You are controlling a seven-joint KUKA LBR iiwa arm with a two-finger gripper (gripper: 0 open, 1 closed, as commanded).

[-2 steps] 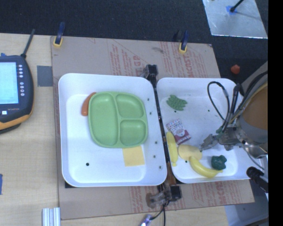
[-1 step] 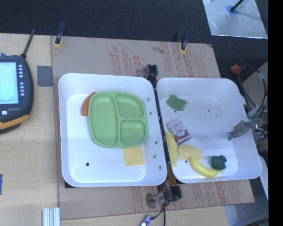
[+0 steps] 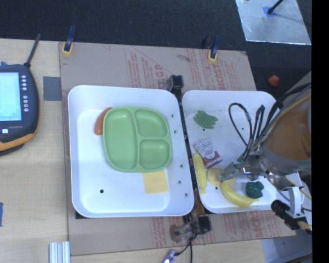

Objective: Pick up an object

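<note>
Camera view: claw (image 3: 228,172) low in right bin (image 3: 225,100), fingers' state impossible to tell, just above banana (image 3: 234,196) near dark green toy (image 3: 254,189). Green divided plate (image 3: 137,139) in left bin (image 3: 79,147), yellow square (image 3: 155,182) beside.

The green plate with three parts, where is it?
The green three-part plastic plate lies in the left white bin, between an orange sausage and a yellow square.
</note>
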